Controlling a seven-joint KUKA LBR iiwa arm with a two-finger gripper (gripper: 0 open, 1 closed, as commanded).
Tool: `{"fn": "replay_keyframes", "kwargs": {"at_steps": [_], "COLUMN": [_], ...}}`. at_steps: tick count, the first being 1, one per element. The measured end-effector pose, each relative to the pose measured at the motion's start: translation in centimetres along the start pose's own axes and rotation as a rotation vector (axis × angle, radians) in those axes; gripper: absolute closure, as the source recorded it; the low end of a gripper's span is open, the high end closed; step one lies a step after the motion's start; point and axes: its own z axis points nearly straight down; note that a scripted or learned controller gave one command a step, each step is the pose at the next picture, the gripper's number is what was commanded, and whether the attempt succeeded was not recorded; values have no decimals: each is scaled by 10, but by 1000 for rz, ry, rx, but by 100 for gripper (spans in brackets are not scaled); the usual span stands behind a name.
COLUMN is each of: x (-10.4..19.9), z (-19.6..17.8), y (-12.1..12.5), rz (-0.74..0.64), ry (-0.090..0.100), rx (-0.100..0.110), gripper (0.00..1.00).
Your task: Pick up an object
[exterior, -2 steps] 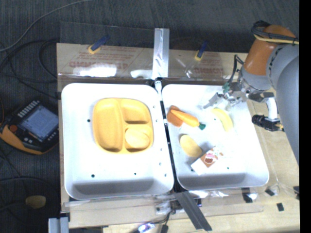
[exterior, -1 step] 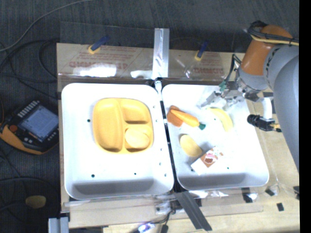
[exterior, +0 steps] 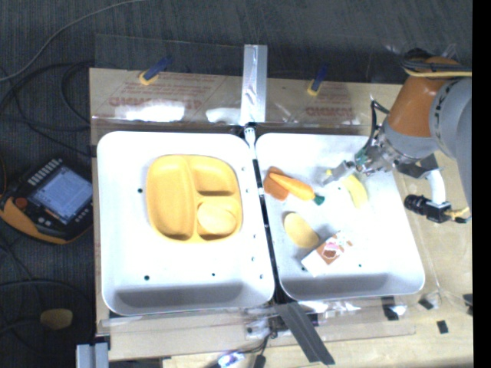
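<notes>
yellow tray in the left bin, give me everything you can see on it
The yellow tray is a rounded-rectangle divided plate, glossy like moulded plastic. It has three compartments: a long one down its left side, a smaller one at upper right, and a round one at lower right. All three look bare. It lies flat and right side up on the floor of the left bin, roughly centred, slightly toward the back. Only the bin floor touches it; it stands apart from the bin walls.

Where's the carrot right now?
The carrot lies in the right bin, near its left wall towards the back, just above the potato and left of the gripper.
</notes>
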Motion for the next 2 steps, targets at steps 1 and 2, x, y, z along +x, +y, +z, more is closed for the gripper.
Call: {"fn": "replay_keyframes", "kwargs": {"at_steps": [1,2], "x": [-1,78], "z": [-9,-114], "y": [0,26], "rz": [-1,-13], "ry": [-5,0], "rx": [0,14], "gripper": [100,100]}}
